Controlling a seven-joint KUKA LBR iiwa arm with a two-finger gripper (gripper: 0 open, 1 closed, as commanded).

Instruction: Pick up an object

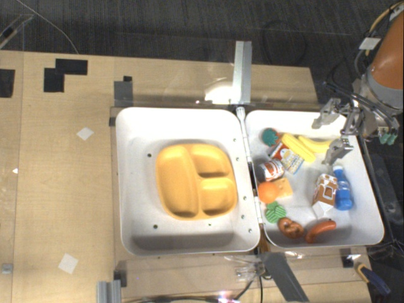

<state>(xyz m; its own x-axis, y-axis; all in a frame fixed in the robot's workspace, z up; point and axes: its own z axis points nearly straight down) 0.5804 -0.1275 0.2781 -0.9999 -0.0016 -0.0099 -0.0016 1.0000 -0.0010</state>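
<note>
The right bin (372, 213) holds several small objects: a yellow banana (305, 146), a teal ball (270, 135), a red and white can (273, 168), an orange (269, 192), a green piece (274, 214), a red sausage (320, 230), a brown and white carton (326, 190) and a blue bottle (343, 192). My gripper (333, 133) hangs over the bin's upper right part, just right of the banana and above the carton. Its fingers stand apart with only the bin floor between them.
The left bin (136, 169) carries a yellow divided tray (196, 180). A metal post (242, 74) stands behind the seam between the bins. A brown ring-shaped item (290, 226) lies near the right bin's front wall. The arm's orange band (386, 68) is at far right.
</note>
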